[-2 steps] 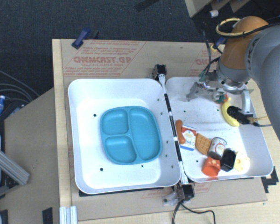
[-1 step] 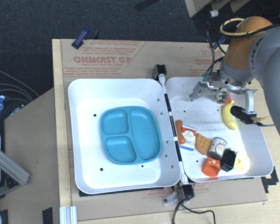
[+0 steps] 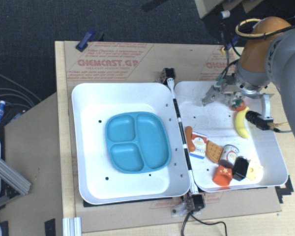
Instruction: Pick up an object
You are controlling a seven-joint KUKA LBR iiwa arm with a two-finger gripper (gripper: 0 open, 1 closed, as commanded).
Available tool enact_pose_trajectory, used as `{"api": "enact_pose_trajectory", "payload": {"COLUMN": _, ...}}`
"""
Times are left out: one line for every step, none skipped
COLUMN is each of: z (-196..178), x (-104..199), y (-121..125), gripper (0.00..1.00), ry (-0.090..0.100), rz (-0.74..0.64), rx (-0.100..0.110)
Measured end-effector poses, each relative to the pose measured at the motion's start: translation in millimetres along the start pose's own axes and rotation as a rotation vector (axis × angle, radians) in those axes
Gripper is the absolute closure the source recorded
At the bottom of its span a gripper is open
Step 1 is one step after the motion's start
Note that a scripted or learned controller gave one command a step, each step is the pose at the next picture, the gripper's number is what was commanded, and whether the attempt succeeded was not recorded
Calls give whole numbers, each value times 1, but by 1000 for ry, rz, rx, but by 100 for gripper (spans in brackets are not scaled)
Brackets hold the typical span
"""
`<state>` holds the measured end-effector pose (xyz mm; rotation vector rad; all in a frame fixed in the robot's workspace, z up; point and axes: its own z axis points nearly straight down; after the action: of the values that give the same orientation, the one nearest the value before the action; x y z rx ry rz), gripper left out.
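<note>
Several small objects lie in the right bin (image 3: pixel 265 178), mostly along its near side. A banana (image 3: pixel 242 123) lies toward the far right of this bin, just below the end effector (image 3: pixel 229 95). Near the middle wall there is a sausage (image 3: pixel 189 137), and beside it a white carton (image 3: pixel 198 145) and a waffle-like cracker (image 3: pixel 214 151). A small can (image 3: pixel 230 154) stands next to the cracker. In front of the can are an orange piece (image 3: pixel 222 175), a black block (image 3: pixel 240 167) and a pale yellow piece (image 3: pixel 254 171), all close together.

The end effector hangs low over the far part of the right bin, near the banana and a small red and green thing (image 3: pixel 237 103). Whether it is apart or together, I cannot tell.

The left bin (image 3: pixel 88 102) holds a blue divided plate (image 3: pixel 136 141), which lies flat in the centre. Both bins rest on a board (image 3: pixel 137 58) on the desk.
</note>
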<state>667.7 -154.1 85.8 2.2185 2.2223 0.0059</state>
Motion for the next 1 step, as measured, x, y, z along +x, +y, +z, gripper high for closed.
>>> {"api": "enact_pose_trajectory", "payload": {"z": 1, "x": -11, "y": -1, "gripper": 0, "ry": -3, "rz": 1, "rx": 1}}
